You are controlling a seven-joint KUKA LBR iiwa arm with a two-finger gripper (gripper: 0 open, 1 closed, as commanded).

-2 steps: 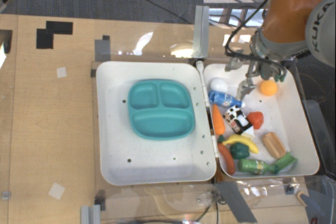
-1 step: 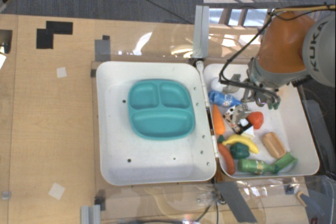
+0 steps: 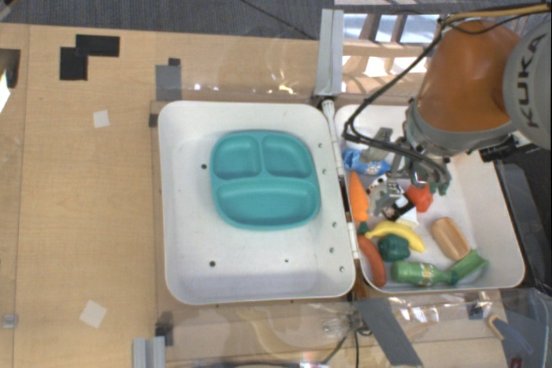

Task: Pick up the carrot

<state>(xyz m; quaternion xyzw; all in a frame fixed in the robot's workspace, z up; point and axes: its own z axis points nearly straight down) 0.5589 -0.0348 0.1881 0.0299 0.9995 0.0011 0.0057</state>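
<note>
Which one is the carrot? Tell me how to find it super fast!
Look in the right white bin, the one crowded with toy food. The carrot lies along its left wall, beside the gripper. It is the long, thin orange stick; the sausage below it is redder, and the banana is yellow and curved.

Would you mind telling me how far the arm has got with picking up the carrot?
Done: the grey arm with the orange band has reached over the right white bin, and its claw sits low among the toy foods. In hand: nothing that I can confirm; the long orange carrot lies along the bin's left wall, just beside the claw. Left: gripping and lifting it.
</note>
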